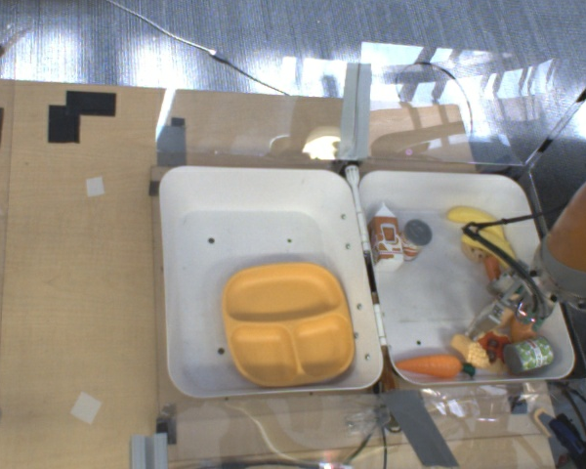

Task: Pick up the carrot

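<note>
Low in the right bin (439, 272), my hand (505, 313) hangs among the clutter near the can (528, 354) and banana (481, 225), its grip too blurred to tell, while the carrot (430, 365) lies apart along the front wall.

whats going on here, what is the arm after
The arm reaches in from the right over the right bin, its gripper low among a cluster of toy food near the bin's right wall. The carrot it should pick up lies apart from it against the bin's near wall, untouched. A banana and a small carton sit further back. The left bin holds a yellow divided plate.
</note>
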Tool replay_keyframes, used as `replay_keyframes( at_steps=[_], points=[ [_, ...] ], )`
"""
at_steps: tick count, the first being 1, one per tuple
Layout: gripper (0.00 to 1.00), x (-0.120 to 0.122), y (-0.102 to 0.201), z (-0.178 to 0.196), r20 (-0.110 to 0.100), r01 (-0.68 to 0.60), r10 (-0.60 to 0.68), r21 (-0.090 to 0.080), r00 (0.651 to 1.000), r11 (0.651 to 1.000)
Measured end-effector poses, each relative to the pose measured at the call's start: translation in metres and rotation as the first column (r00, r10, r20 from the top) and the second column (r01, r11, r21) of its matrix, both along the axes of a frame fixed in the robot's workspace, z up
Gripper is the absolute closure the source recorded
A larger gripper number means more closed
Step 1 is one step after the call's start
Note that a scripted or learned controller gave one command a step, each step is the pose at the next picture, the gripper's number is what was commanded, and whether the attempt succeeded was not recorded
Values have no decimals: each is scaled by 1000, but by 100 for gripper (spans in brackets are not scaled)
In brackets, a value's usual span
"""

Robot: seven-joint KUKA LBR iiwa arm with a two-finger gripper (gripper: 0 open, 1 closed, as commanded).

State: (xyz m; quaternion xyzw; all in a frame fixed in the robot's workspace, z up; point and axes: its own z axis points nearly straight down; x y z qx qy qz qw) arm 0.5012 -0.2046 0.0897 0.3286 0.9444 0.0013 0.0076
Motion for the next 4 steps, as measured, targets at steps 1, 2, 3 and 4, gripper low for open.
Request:
replay_keyframes(
  at_steps=[1, 2, 3, 4],
  points=[
    [0, -9, 71, 0, 3, 243, -243, 2, 970, 970],
    [100, -5, 72, 13, 13, 233, -233, 4, 972, 972],
    [100, 6, 86, 86, -2, -212, 212, -2, 977, 977],
    [100, 0, 162, 96, -6, -231, 231, 3, 973, 973]
  ],
)
